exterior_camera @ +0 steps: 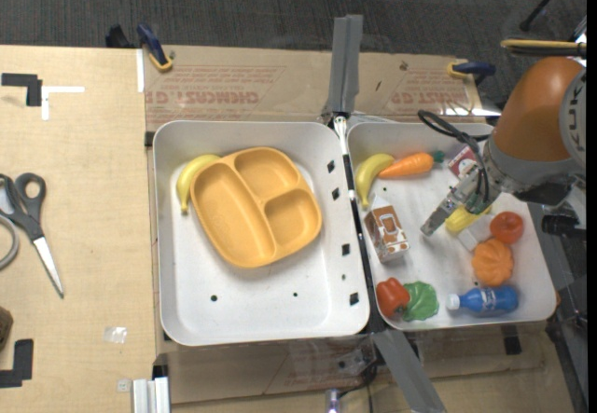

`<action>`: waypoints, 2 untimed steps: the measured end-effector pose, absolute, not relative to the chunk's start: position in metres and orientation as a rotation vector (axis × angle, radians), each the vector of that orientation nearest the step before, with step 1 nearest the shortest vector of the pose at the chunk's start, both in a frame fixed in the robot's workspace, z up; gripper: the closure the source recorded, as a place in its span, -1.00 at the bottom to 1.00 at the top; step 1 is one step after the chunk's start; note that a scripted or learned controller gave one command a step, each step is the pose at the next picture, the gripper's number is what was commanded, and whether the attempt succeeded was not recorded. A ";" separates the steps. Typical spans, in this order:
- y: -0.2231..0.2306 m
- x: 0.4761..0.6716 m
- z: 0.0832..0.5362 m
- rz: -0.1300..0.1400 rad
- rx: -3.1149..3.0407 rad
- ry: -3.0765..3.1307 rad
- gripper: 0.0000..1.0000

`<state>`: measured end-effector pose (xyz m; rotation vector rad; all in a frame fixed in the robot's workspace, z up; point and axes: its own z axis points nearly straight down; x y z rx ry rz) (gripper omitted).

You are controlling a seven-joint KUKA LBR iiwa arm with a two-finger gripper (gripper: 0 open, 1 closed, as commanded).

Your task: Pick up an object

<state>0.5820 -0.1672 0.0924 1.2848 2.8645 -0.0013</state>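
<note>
A small yellow plastic block, probably light, hard and a bit slick, sits mid-right bin right under the two-finger gripper, whose spread can't be made out, so it's best pinched across its flat sides.

Scissors lie on the counter, well left of the left bin; a blue clamp sits behind it.

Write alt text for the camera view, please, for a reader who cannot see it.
The gripper reaches into the right bin among a carrot, banana, small box, orange and blue bottle. The left bin holds a yellow divided plate beside another banana. Scissors lie on the bench.
</note>
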 end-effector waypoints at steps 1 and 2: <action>-0.168 0.583 0.102 -0.001 1.283 2.862 1.00; -0.086 0.617 0.193 0.001 1.203 2.899 1.00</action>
